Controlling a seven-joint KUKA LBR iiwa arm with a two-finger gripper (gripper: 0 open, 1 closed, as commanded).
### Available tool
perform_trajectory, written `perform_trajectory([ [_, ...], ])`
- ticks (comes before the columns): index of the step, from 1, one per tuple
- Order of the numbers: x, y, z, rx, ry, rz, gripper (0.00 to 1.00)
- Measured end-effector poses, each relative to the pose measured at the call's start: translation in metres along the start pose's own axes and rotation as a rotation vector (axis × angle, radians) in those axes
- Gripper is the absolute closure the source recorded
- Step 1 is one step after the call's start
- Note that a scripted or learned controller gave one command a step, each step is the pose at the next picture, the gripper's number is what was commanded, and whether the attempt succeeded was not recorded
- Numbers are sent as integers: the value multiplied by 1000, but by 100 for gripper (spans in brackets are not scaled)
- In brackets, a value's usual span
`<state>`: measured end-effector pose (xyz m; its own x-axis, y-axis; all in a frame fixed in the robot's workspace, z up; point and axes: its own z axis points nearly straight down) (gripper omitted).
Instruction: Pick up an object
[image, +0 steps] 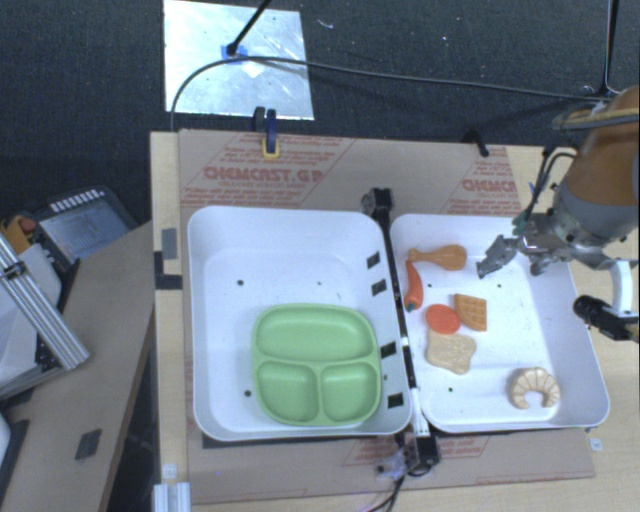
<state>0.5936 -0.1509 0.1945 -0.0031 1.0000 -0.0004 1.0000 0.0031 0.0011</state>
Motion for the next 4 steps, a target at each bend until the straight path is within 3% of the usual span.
perform_trajectory([
  [2,-7,6,94,2,0,2,0],
  [3,-7,7,110,-1,0,1,0],
  [4,-7,8,99,-3,0,1,100],
])
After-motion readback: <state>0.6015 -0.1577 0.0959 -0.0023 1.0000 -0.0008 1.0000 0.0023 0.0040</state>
